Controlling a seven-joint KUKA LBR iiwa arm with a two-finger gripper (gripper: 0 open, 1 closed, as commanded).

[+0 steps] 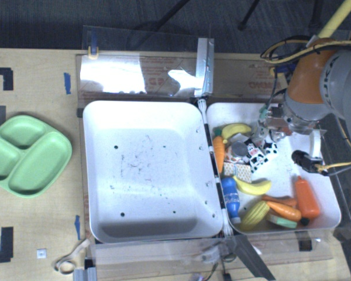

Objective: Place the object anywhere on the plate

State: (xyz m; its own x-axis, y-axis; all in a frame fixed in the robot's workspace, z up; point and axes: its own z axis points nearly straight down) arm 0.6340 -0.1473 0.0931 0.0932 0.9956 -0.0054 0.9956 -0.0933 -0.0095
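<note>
You are at the picking step: the arm (324, 86) reaches in from the right and the gripper (268, 132) sits low over the far part of the right bin (333, 212), right among the pile of toys. Nothing has reached the plate (26, 155) yet, which lies on the worktop (35, 227) well to the left, beyond the left bin (146, 168).

You cannot tell from this angle whether the fingers are spread or closed, since the wrist and cables cover them, nor whether anything is caught between them.

The likeliest target, judging by where the gripper sits, is the black-and-white cow toy (258, 155) just beneath and to the near side of it. It is small, patchy in colour, and lies touching a grey piece (238, 140) and a checkered block (235, 170), so it is crowded. A yellow banana (253, 186) lies just near of it and an orange carrot (219, 152) stands along the bin's left wall.

Your next move calls for a firm hold and a straight lift clear of the neighbours, then a long carry left across the whole left bin. The plate is pale green with three shallow compartments; any of them will do.
</note>
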